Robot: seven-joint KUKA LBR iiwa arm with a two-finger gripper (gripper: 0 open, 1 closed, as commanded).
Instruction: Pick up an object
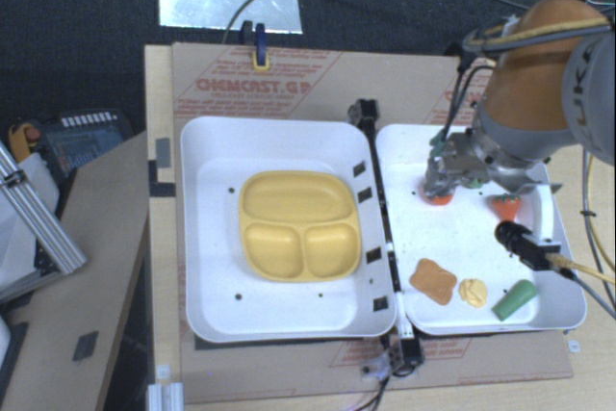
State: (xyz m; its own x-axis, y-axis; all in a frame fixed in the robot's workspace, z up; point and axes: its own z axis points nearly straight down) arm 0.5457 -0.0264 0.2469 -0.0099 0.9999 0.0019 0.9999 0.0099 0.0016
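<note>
My gripper (441, 180) reaches down into the right bin (414, 149), near its back left part. Directly under its tip lies a small red-orange object (439, 198), partly covered by the gripper. A second red-orange piece (506, 205) lies to the right, half hidden under the wrist. Near the bin's front lie a brown toast-like piece (432, 281), a small yellow round piece (472, 292) and a green cylinder (514, 298).
The left bin (207, 207) holds a yellow tray (296, 224) with three compartments. A black divider (375, 207) runs between the bins. A black cable connector (525, 245) hangs over the right bin's right side.
</note>
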